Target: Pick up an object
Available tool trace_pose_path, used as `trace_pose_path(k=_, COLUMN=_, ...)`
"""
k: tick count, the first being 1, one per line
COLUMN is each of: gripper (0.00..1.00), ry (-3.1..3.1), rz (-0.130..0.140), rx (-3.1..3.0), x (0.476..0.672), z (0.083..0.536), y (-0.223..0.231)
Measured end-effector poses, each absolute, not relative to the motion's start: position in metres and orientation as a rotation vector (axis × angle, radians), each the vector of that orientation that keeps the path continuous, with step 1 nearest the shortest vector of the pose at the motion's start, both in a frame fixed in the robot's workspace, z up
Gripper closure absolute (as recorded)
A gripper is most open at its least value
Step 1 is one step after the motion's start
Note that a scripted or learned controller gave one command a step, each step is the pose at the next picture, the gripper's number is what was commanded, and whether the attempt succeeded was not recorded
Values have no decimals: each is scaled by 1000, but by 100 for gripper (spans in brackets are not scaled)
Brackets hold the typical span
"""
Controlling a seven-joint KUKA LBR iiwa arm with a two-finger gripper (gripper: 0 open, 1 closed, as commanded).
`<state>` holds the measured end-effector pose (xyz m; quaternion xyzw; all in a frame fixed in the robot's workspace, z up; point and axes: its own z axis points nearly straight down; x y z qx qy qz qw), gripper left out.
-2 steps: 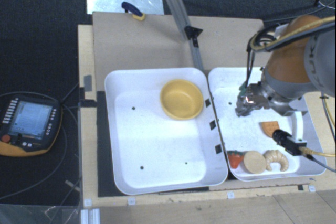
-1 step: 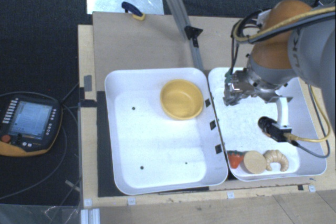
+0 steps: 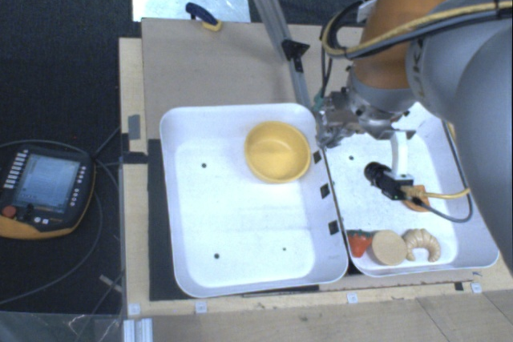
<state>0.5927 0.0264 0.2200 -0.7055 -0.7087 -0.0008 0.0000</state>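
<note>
Bowl (image 3: 277, 151), plain yellow, round and shallow, stands upright with its hollow facing up in the far right part of the left bin (image 3: 240, 252), close to the wall it shares with the right bin (image 3: 362, 160). We see the hand (image 3: 330, 132) just beside the bowl's right edge, over that shared wall. Whether it is wide or narrow we cannot tell. Behind it the grey arm (image 3: 461, 68) with its orange band (image 3: 401, 20) reaches in from the right. In the right bin's near corner a small red piece (image 3: 360, 243), a tan round disc (image 3: 388, 247) and a pale croissant-shaped piece (image 3: 423, 243) lie close together in a row. Both bins rest on the brown tabletop (image 3: 208, 68). A control pendant (image 3: 44, 188) lies on the dark floor, well apart to the left.
</note>
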Motion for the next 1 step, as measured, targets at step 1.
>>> trace_pose_path(k=1, gripper=100, ry=-2226, rz=-3, rx=-2218, x=627, z=234, y=68)
